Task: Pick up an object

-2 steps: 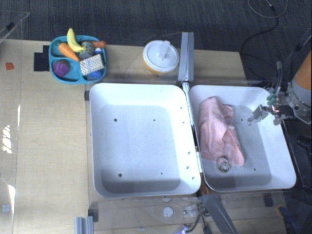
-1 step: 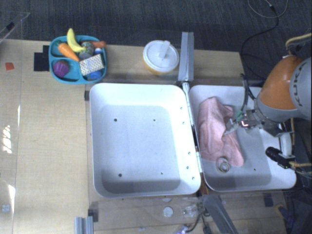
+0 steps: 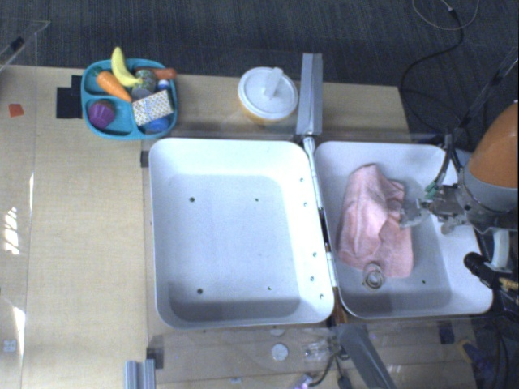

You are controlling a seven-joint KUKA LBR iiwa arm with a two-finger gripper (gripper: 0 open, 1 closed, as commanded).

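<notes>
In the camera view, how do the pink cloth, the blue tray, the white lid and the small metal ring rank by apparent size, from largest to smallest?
1. pink cloth
2. blue tray
3. white lid
4. metal ring
The cloth and the tray look close in size, so their order is less sure.

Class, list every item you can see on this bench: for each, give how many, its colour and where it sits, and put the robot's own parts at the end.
Bins: two, white, side by side on the bench.
Cloth: one, pink, crumpled in the right bin.
Small round object: one, silvery, right bin, at the cloth's near edge.
Tray: one, blue, behind the left bin, holding toy food including a yellow banana and an orange carrot.
Lidded cup: one, white lid, behind the bins.
Cable: one, thin, on the dark floor beyond the bench.
Arm: one, grey with orange band, at the right.
Gripper: one, at the cloth's right edge.
</notes>
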